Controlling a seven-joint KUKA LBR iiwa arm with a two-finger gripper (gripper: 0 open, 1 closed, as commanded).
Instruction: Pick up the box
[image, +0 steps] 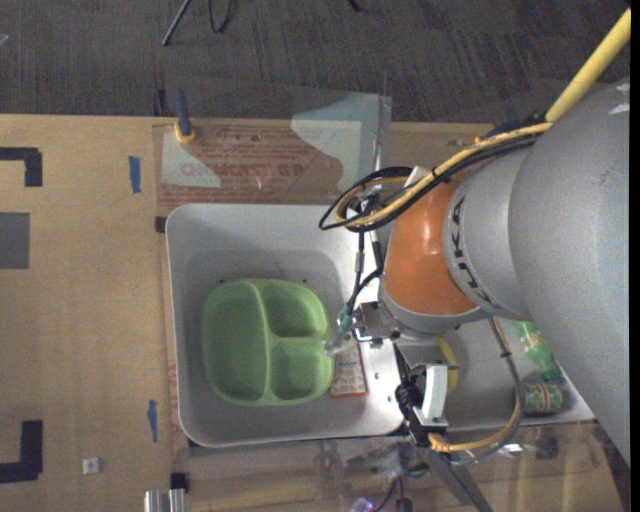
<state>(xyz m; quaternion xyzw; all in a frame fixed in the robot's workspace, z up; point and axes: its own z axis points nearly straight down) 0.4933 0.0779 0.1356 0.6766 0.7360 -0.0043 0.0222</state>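
The box (347, 377) is small, red and white, and lies flat on the bin floor against the right rim of a green divided plate (262, 340). My gripper (340, 338) hangs just above the box's upper end, over the plate's right edge, below the orange wrist band (425, 265). From this angle I cannot tell whether it touches the box. The arm's grey body hides most of the right-hand bin.
The left white bin (190, 290) holds the plate and box. Past the arm on the right lie a green can (543, 390) and a yellow object (450, 358). Cables loop around the wrist. A cardboard sheet (260, 160) lies behind the bin.
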